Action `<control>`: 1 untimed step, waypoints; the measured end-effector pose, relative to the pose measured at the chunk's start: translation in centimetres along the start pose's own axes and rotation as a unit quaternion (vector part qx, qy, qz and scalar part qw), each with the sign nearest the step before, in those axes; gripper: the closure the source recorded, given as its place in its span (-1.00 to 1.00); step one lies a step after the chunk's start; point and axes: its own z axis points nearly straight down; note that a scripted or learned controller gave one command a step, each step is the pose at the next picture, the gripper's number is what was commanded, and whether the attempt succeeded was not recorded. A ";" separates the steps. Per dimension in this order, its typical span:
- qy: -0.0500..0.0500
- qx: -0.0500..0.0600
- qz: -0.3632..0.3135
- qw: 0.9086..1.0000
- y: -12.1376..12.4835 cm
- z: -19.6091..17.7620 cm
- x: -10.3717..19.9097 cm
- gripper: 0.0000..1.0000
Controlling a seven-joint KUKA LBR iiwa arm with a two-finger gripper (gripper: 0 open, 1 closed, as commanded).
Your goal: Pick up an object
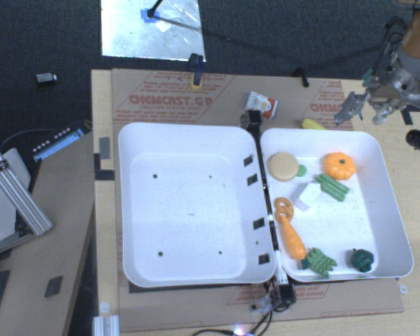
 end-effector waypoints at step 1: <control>-0.001 -0.002 -0.002 1.000 0.1 -1.1 0.0 1.00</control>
